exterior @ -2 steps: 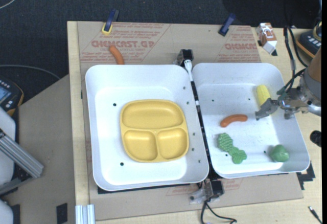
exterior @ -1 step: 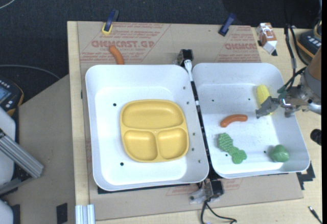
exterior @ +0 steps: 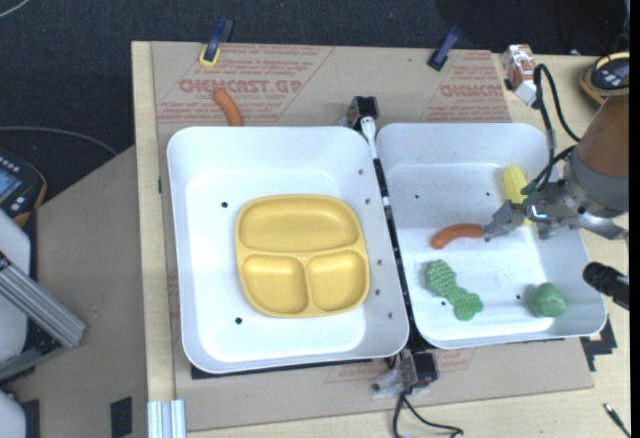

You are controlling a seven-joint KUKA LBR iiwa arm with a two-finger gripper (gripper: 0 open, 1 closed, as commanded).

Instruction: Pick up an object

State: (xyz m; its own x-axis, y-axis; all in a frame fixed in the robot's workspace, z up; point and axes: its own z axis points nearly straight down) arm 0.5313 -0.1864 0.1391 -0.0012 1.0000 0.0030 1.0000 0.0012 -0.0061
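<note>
The gripper (exterior: 512, 216) hangs low inside the right bin (exterior: 440, 151), near that bin's right wall, its two dark fingers spread apart with nothing between them. Just beside the fingertip nearer the bin's centre lies an orange sausage (exterior: 457, 235), apart from the gripper or barely touching; which one cannot be told. A yellow piece (exterior: 513, 182) lies just behind the gripper, toward the bin's far wall. A green broccoli-like toy (exterior: 452, 289) sits nearer the bin's front wall, and a green rounded toy (exterior: 547, 300) lies in the front right corner. The left bin (exterior: 200, 176), touching the right bin's left side, carries a yellow divided plate (exterior: 300, 254). On the worktop (exterior: 300, 76) beyond the left bin lies another orange sausage (exterior: 229, 107).
</note>
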